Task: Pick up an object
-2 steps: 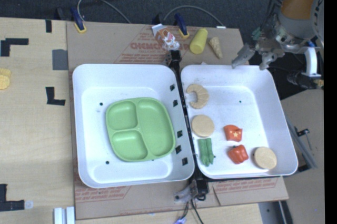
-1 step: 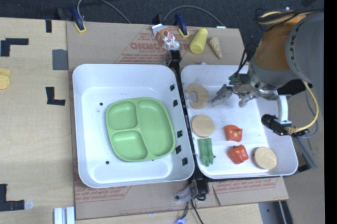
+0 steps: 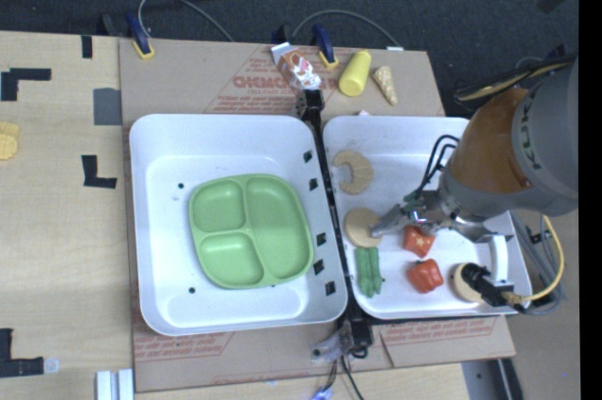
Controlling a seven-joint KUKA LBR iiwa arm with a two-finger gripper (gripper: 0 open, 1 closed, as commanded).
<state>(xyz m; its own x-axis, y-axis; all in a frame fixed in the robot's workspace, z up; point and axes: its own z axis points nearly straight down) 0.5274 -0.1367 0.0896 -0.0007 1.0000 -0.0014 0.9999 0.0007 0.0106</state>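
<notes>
You can't tell whether the fingers [image 3: 388, 221] are spread or clenched; they blur over the tan round disc [image 3: 360, 227] at the right white bin's [image 3: 395, 130] lower left. The arm's bulk hides that bin's right side.

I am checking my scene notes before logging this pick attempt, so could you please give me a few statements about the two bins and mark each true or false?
1. The green divided plate lies in the left bin. True.
2. The gripper is over the left bin. False: it is over the right bin, by the tan disc.
3. The green bean pod lies on the plate. False: it is in the right bin.
4. A yellow piece lies outside the bins. True.
</notes>
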